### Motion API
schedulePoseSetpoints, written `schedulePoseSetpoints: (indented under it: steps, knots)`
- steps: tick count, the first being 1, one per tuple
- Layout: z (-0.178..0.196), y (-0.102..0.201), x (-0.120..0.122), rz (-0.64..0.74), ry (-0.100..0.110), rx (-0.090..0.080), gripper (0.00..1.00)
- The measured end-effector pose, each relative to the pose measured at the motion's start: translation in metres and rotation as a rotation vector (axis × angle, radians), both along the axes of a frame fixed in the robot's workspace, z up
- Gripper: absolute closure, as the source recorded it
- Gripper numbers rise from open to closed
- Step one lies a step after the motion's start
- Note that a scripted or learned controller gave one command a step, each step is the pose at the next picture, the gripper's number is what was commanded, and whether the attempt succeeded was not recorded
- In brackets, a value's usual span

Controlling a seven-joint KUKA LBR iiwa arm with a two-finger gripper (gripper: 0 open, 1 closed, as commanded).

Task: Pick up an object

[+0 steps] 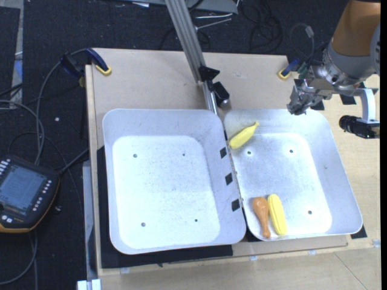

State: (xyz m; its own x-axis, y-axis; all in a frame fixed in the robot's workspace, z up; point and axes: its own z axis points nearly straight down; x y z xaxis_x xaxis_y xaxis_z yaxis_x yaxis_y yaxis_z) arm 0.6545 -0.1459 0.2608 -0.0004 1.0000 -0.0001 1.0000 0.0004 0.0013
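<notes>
lying diagonally, banana [243, 136] stem toward upper right, fingers [297, 106] state unclear

Arm [357, 35]: orange band above grey wrist; dark metal gripper [298, 106]; thin cable looping near wrist.

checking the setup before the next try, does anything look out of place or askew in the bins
Nothing is spilled or damaged. The yellow banana sits high against the right bin's far-left wall; the orange piece and yellow corn lie side by side near its front edge.

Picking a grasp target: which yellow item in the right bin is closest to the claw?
The yellow banana at the bin's far left corner; the other yellow piece lies at the near edge beside the orange item.
</notes>
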Motion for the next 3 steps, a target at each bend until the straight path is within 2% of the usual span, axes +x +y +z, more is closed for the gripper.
schedulePoseSetpoints:
  steps: [1, 3]
  knots:
    - [-0.014, 0.053, -0.005, 0.004, 0.002, 0.001, 1.00]
    - [-0.006, 0.171, -0.009, 0.005, 0.001, 0.002, 1.00]
